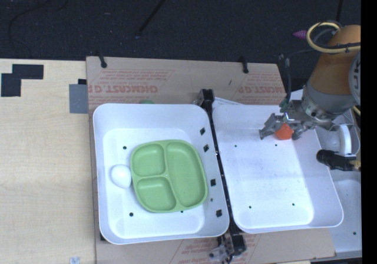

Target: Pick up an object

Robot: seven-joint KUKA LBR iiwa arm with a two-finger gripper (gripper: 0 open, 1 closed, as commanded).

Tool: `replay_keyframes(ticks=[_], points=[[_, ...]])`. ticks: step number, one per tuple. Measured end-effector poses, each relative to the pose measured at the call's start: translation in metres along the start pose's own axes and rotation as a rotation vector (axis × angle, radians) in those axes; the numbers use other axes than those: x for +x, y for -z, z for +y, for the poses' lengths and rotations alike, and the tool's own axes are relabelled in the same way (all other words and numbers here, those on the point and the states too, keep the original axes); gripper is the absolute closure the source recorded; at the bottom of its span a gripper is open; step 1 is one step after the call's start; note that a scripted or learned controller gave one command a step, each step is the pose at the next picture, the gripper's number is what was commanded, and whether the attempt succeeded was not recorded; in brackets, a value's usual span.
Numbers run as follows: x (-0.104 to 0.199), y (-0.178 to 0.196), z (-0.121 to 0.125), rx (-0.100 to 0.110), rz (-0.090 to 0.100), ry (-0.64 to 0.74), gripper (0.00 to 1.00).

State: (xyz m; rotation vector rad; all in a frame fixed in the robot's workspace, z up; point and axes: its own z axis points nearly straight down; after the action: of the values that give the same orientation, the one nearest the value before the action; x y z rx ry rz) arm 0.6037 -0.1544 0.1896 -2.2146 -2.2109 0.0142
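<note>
Standing by the bench: the gripper [283,129] is low over the far right part of the right bin [265,204], coming in from the right on the grey arm [330,89] with its orange band. A small orange object [284,132] sits right at the fingertips, seemingly between the two dark fingers, which are spread to either side of it; I read the jaws as partly apart and bracketing the object, but whether they have actually clamped it I cannot tell from this angle. The object is too small and too hidden by the fingers to give a long axis; it looks like a compact lump. So the key relation: the object lies directly under and within the tool, not off to any side, and any coming move is vertical, closing and lifting, not travelling. Judgement: the grasp attempt is mid-way, outcome open. The bin floor beneath is flat, white and smooth, with bare room towards the near and left sides; the far wall of the bin is near the fingers, which could crowd them. In the left bin [112,215] lie a green divided plate [169,175] and a white egg-like ball [121,175] touching its left edge, well apart from the tool.
</note>
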Motion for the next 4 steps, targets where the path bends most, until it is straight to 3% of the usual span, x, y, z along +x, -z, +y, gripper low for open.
replay_keyframes(ticks=[1,3,4], points=[[0.000,0.008,0.003,-0.014,-0.003,0.002,0.00],[0.007,-0.099,-0.007,-0.008,0.000,0.002,0.00],[0.006,-0.086,-0.006,-0.010,-0.001,-0.001,1.00]])
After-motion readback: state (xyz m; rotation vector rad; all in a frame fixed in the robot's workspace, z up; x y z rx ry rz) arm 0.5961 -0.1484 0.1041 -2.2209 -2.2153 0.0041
